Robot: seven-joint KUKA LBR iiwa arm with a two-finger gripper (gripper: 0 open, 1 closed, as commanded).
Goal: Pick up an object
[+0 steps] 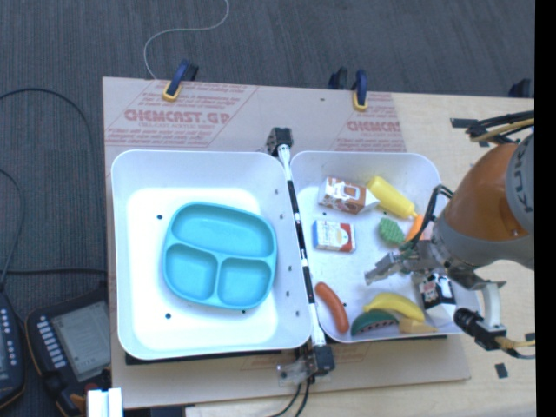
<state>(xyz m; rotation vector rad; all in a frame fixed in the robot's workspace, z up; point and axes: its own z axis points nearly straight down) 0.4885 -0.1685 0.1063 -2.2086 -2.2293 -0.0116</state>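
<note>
White plastic made up both shallow bins on the bench. The left white bin [130,259] held a light-blue plastic tray with three compartments [220,254], lying flat near its middle. The right white bin [347,158] held the small play-food pieces. Near its far wall lay a brown and white carton-shaped toy [342,196], and just beside that, to the right, a yellow bottle-shaped toy [391,197] lay tilted. Below the carton sat a flat red and white packet [334,235]. A small green ridged piece [392,231] lay right of the packet, with an orange stick-shaped toy [418,225] near it, partly hidden by the arm. Along the near wall lay a red sausage-shaped toy [331,307], a watermelon slice toy with a green rind [373,324] and a curved yellow banana toy [396,307]; the slice and the banana touched.

The grey arm with its orange band [486,202] reached in from the right over that bin's right side. The two-finger gripper [384,271] hung above the bare floor between the green piece and the banana, its metal fingers [379,275] pointing left. Nothing showed between them, and whether they stood wide or narrow could not be told.
</note>
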